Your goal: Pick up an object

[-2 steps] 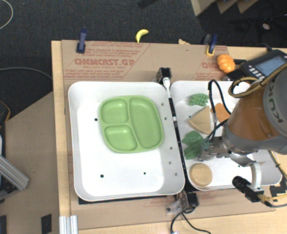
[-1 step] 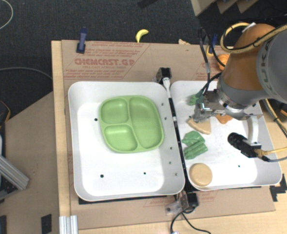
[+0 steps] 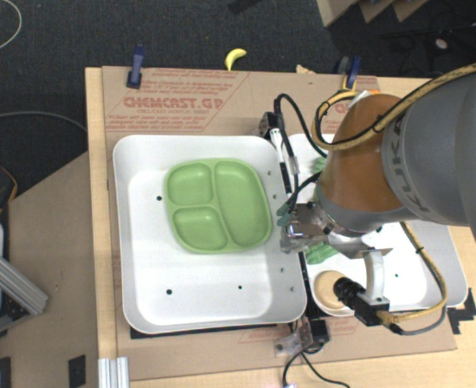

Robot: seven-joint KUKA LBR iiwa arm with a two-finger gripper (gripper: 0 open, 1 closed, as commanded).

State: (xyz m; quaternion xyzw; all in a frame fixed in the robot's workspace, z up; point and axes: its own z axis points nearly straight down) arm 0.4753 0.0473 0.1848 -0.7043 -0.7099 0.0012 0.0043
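A light green divided plate (image 3: 219, 205) lies in the left white bin (image 3: 141, 241), toward its upper right. The grey arm with its orange band (image 3: 359, 164) hangs over the wall between the two bins. Its gripper (image 3: 300, 231) sits low at the left edge of the right bin (image 3: 431, 281), just right of the plate. A green object (image 3: 322, 253) shows partly beneath the wrist. A small tan round object (image 3: 326, 291) rests at the right bin's front left corner. The arm hides most of the right bin.
Both bins stand on a brown cardboard sheet (image 3: 173, 99) with red print. Blue clamps (image 3: 135, 67) hold its back edge, and a yellow banana-shaped item (image 3: 235, 56) lies behind it. Black cables (image 3: 290, 136) loop around the wrist.
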